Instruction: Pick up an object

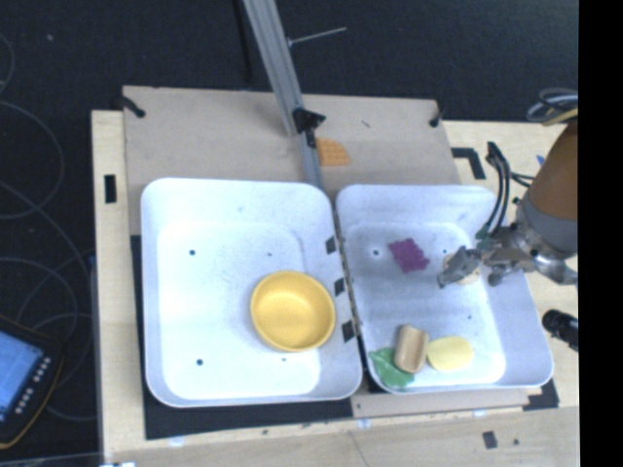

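Observation:
My gripper (458, 269) hangs over the right bin (506, 212), reaching in from the right, with its fingers spread and nothing between them. A purple flat piece (408, 254) lies just left of the fingertips. Near the bin's front edge sit a tan cylinder (410, 347), a yellow rounded object (450, 354) and a green piece (385, 367) partly under the cylinder. A yellow bowl (292, 310) rests in the left bin (195, 222).
A grey metal pole (277, 66) slants up from the seam between the bins. An orange tag (331, 153) lies on the board behind them. A tablet (19, 377) sits at the lower left, off the bench.

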### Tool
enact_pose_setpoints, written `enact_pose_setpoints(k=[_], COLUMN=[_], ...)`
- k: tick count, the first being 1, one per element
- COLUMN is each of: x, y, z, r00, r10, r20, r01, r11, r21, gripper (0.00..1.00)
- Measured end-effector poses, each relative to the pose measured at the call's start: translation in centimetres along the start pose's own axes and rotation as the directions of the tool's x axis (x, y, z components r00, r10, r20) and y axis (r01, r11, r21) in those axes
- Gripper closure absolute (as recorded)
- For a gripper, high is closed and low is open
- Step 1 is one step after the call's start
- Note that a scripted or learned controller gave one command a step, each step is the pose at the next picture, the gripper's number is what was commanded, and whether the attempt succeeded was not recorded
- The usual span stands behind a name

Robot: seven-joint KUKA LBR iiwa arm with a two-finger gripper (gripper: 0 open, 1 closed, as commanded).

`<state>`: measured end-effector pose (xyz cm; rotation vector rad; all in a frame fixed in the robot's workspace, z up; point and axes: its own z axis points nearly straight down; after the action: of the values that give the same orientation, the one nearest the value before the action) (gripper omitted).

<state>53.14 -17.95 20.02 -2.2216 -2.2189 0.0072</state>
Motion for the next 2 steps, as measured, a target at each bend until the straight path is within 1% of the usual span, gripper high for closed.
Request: enact_pose_setpoints(k=[1, 2], x=[-0.3, -0.4], y=[0.7, 0.7], z=[4.6, 9.9], r00=[1.0, 1.0], r10=[0.001, 0.001], r20=[0.0, 0.0], r01=[-0.001, -0.001], r11=[1.0, 1.0], r21=[-0.001, -0.001], gripper=[0.0, 0.0])
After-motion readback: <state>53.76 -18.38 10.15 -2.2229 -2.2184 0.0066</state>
